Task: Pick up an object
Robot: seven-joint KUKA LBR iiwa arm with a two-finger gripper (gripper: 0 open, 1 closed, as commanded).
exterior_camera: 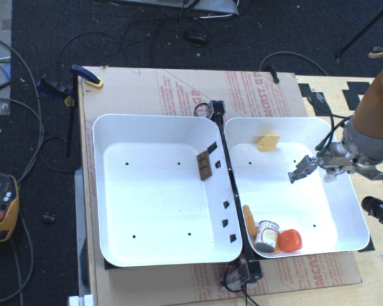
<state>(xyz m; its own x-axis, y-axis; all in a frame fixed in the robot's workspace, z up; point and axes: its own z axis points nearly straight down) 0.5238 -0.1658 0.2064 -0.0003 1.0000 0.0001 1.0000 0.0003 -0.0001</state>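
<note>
My gripper (304,168) hangs over the right bin (345,199), near the middle of its right half, with nothing visible in it. A yellow wedge-shaped piece (268,143) lies at the far side of this bin, up and to the left of the gripper. In the near left corner lie an orange carrot-like stick (249,218), a small can on its side (266,234) and a red-orange ball-shaped fruit (291,240). A brown bar (205,164) rests in the left bin (115,190) against its right wall.
The two bins meet along a black divider strip (226,183). The arm's grey wrist and orange band (373,129) enter from the right, above the right bin's edge. Cables and a blue-yellow clamp (86,76) lie beyond the cardboard base.
</note>
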